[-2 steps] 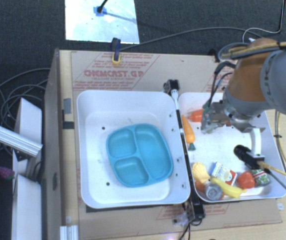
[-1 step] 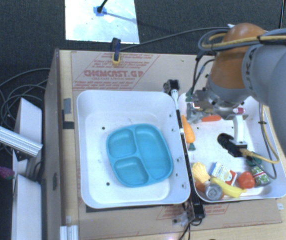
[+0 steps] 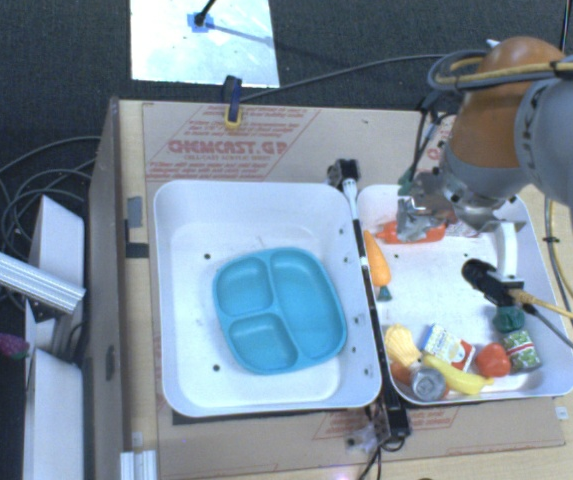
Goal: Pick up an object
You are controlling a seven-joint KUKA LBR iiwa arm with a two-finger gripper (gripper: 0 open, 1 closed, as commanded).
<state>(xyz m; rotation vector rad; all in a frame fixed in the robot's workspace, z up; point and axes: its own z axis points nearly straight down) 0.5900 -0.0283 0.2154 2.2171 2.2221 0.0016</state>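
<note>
**A:** What takes up the most room?

**B:** The grey arm with an orange band. It reaches in from the right, above the right-hand shallow white bin. The left-hand shallow white bin sits beside that one. In it a light-blue plastic plate with three compartments lies flat near the middle.

**A:** And the gripper?

**B:** The two-finger gripper hangs low at the far end of the right-hand bin. It is directly over a flat orange-red piece. I cannot tell whether it is spread or pressed together, or whether it touches the piece.

**A:** What about the smaller things?

**B:** An orange toy carrot with a green tip lies along that bin's left wall, just beside the orange-red piece. At the near end, a curved yellow plastic banana lies among a cluster of small things. A small red toy tomato is right next to it.
</note>
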